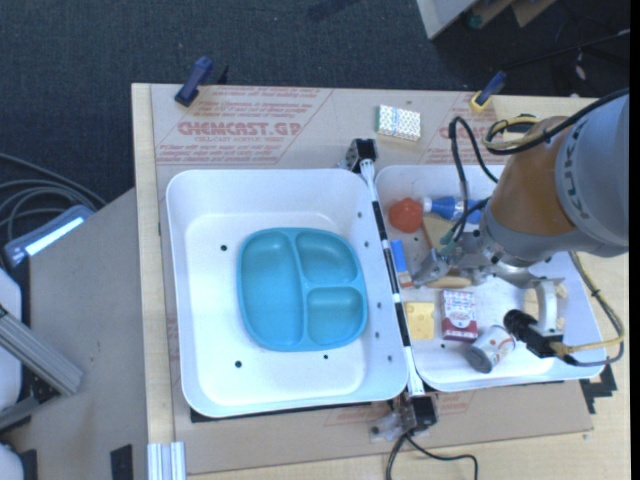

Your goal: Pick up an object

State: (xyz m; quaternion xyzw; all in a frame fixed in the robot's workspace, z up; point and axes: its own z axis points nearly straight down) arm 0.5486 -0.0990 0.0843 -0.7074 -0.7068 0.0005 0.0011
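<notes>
- Right of centre in the frame, gripper [447, 265] low inside right bin [500, 373], among small items; fingers' state: cannot tell.
- Nearest: yellow block [419, 320] and red-white carton [459, 315], just below.
- Probably reaching step; next, closing on one item.

Hidden and unclear parts around the right bin

The arm [560, 183] is cut off by the right edge of the view, and a large part of the right bin [500, 373] is covered by it. The gripper [447, 266] is seen only as a dark mass of metal and cables, so the state of the jaws cannot be told. The blue-capped object [443, 206] is partly hidden behind a black cable. The small red and white box [459, 316] carries print that is too small to be read. The can [491, 347] is partly covered by a black part. The bent white piece [546, 304] cannot be identified.
</notes>
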